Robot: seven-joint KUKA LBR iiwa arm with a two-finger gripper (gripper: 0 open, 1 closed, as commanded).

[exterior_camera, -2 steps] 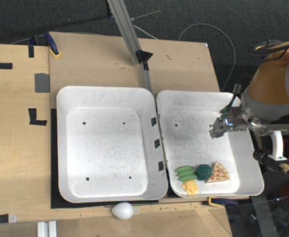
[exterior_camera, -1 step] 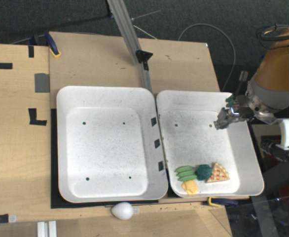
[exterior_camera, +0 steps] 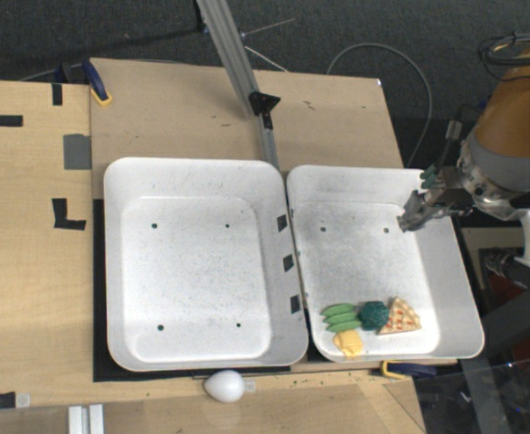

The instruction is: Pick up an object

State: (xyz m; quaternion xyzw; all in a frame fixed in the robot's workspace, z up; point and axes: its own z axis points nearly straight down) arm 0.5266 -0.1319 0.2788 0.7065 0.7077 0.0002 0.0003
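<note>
Four small toy foods lie bunched at the near edge of the right bin [exterior_camera: 446,269]: a green ridged piece [exterior_camera: 340,316] like a pea pod or bean cluster, a dark teal knobbly piece [exterior_camera: 373,314] like broccoli, a yellow piece [exterior_camera: 348,342] below them, and a tan wedge with red dots [exterior_camera: 401,318] like a pizza slice. The green, teal and wedge pieces seem to touch one another in a row, with the yellow one just beside the green. They look like moulded plastic, so probably light, stiff, smooth and a little slippery, and not fragile; a pinch across a narrow width should suit them. The wedge at the outer end of the row looks the easiest to take, across its two straight sides; the teal piece is hemmed in on both sides. The gripper [exterior_camera: 413,215] hangs over the far right part of that bin, well apart from the cluster, and how far its fingers stand apart cannot be told; nothing is visible between them. The left bin [exterior_camera: 120,242] is one of two on the worktop [exterior_camera: 30,269], and one white egg-shaped object [exterior_camera: 225,386] rests outside, just beside its near rim.
</note>
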